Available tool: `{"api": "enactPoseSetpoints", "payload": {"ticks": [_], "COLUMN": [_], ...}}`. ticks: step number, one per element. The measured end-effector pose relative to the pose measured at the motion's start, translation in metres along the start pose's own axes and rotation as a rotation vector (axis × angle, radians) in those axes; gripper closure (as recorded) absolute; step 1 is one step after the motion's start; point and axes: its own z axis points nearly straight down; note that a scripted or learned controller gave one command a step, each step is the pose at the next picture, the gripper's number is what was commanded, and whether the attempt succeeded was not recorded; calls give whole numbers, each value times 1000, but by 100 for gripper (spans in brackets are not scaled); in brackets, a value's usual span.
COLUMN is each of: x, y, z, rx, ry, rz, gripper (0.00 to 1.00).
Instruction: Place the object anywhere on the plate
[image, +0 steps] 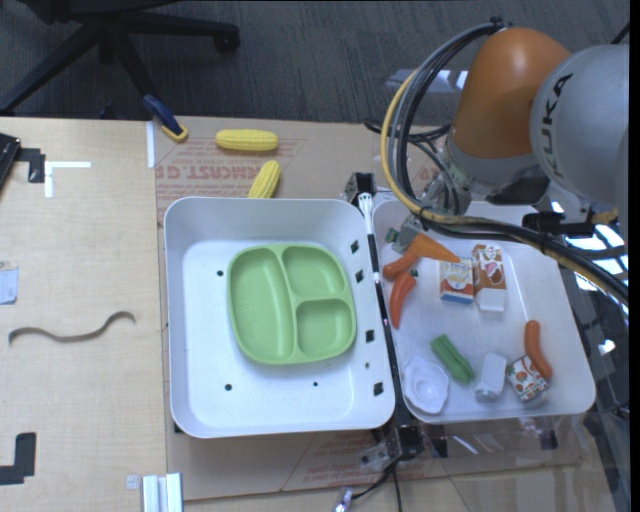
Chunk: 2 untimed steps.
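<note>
Green three-compartment plastic plate (293, 303) sits in the left shallow white bin (190, 300). Right white bin (560, 330) holds orange toy carrot (435, 247), red-orange toy pepper (401, 296), small milk carton (456, 280), green toy pickle (452, 358), toy sausage (537, 347). Claw (432, 205) hangs over the right bin's upper-left corner, just above the carrot; cannot tell if apart or together. Two yellow toy corn cobs (247, 140) lie on the desk (80, 250) behind the left bin.

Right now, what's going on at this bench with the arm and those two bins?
The arm reaches over the right bin, which holds toy food: a carrot, sausages, small cartons and a green piece. The green plate in the left bin has nothing on it yet. Two corn cobs lie on the bench beyond the bins.
</note>
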Motion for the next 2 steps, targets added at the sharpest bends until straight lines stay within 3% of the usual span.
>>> {"api": "enactPoseSetpoints", "payload": {"ticks": [1,2], "x": [72,72], "y": [53,52], "z": [0,0], "rx": [-2,-2], "ry": [2,2], "rz": [-55,-54], "gripper": [100,0]}}
